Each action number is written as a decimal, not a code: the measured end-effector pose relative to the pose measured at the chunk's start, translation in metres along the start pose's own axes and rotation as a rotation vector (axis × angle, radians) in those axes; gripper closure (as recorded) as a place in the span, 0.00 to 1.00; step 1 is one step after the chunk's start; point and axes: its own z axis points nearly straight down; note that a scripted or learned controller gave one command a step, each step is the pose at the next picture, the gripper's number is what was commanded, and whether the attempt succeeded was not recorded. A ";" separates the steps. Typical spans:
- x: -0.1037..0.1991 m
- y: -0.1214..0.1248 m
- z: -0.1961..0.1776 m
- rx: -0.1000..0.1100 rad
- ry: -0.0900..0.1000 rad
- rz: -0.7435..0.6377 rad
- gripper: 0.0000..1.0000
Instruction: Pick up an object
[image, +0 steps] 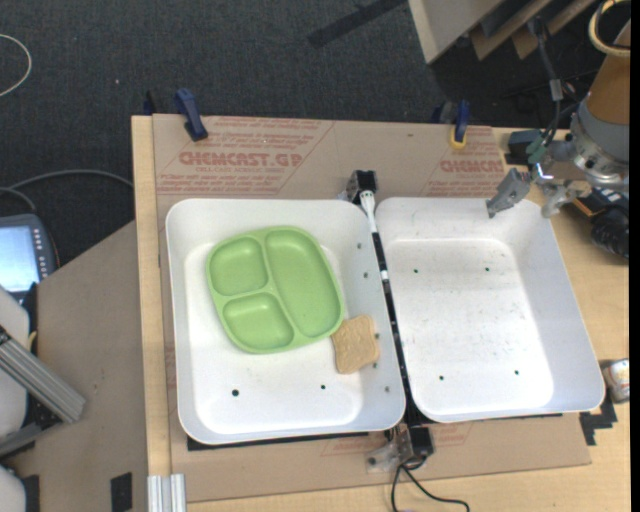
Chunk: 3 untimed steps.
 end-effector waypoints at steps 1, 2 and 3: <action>-0.024 0.017 -0.202 -0.023 -0.009 -0.001 0.00; -0.052 -0.055 -0.307 -0.015 -0.008 0.005 0.00; -0.050 -0.051 -0.310 -0.008 -0.006 -0.001 1.00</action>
